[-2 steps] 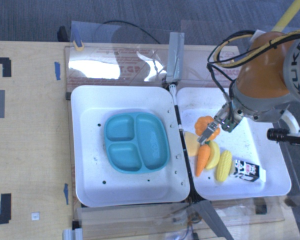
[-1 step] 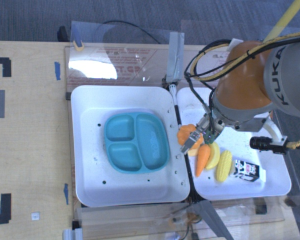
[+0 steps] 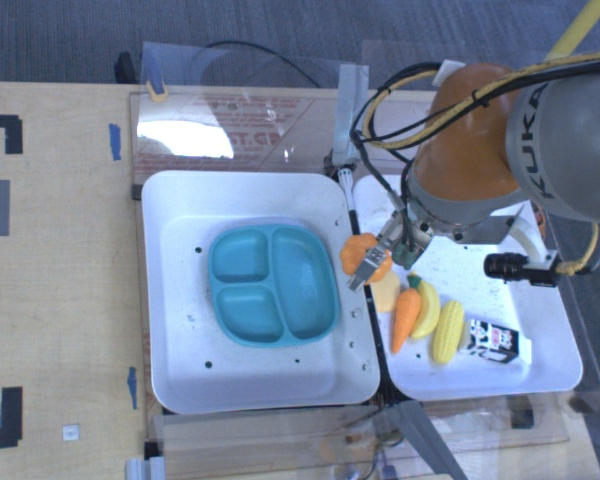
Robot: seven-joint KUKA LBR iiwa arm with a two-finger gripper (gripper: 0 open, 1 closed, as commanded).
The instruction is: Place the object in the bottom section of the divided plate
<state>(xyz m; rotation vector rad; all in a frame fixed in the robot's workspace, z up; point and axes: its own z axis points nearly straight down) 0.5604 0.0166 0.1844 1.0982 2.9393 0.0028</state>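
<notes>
In the camera view, just right of the blue divided plate, the hand sits against a small orange toy fruit at the bins' shared wall. Whether it is clenched on the fruit I cannot tell. The fruit looks light, stiff and smooth, probably slippery; best to pinch it across its middle.

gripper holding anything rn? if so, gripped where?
Cannot be told. The gripper sits right against the orange round toy at the bins' divider, but the view doesn't show the toy between its fingers. The carrot lies free in the right bin.
</notes>
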